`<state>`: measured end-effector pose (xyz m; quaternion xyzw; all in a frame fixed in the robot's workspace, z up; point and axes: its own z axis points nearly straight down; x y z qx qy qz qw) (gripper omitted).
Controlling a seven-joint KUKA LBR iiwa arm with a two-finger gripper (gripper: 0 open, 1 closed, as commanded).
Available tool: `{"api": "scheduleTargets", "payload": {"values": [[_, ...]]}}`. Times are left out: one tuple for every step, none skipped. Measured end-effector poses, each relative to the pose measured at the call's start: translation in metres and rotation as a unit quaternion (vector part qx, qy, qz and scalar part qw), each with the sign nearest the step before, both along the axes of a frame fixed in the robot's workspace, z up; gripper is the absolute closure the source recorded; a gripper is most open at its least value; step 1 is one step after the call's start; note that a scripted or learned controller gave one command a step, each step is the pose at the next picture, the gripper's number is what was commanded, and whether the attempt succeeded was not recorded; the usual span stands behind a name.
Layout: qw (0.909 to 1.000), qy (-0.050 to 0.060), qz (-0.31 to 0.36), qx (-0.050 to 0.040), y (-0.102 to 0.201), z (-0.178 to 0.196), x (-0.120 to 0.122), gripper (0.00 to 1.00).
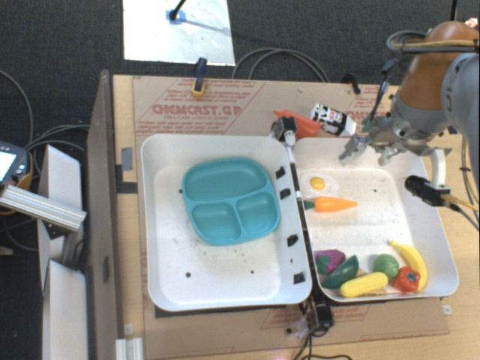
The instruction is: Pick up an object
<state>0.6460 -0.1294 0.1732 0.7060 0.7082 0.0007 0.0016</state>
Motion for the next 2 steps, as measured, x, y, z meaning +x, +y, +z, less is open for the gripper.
{"api": "scheduleTargets", "payload": {"values": [[1.0, 0.003, 0.003, 0.0018, 0.071, 0.012, -0.055, 0.0], [1.0, 0.0, 0.0, -0.0001, 0.041, -0.094, 0.002, 0.0]]}}
